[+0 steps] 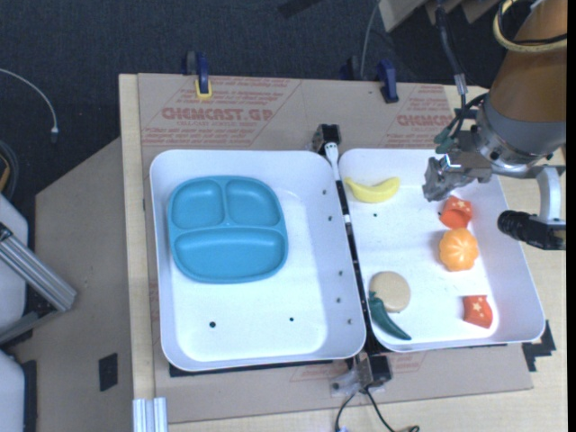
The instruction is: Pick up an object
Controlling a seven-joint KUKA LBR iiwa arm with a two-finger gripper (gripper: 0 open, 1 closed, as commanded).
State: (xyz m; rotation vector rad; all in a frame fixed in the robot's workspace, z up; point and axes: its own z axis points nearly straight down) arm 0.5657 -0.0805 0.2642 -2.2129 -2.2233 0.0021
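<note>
The gripper hangs over the far part of the right bin, its fingers pointing down with nothing between them; how wide they stand I cannot tell at this slant. Just beside them, toward the near side, lies a small red tomato-like piece, the likeliest thing to take. It looks like light, hard toy plastic: stiff, smooth and somewhat slippery, so a hold across its widest middle seems safest, since a pinch near an edge may squirt it out. A little nearer sits the orange, round and likely to roll. To the fingers' left lies the yellow banana, best taken across its narrow body. Nearer the front edge are a second red piece, a beige disc and a green pepper. Well apart, in the left bin, rests a blue divided plate. Both bins stand on the tabletop.
</note>
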